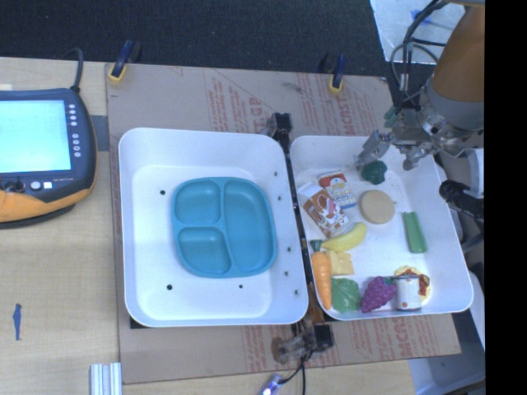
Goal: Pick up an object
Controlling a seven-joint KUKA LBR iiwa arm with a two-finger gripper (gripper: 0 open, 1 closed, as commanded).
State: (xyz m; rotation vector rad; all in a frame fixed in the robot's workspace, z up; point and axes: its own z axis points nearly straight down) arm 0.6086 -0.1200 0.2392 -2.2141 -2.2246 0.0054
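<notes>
Right bin (449, 299): one carrot (322, 276), one banana (346, 239), one cucumber (414, 231); claw (394, 151) state unclear.

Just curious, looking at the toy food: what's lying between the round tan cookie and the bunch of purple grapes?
In the camera view, between the tan cookie and the purple grapes the white bin floor is bare; the yellow banana lies just left of that line.
</notes>
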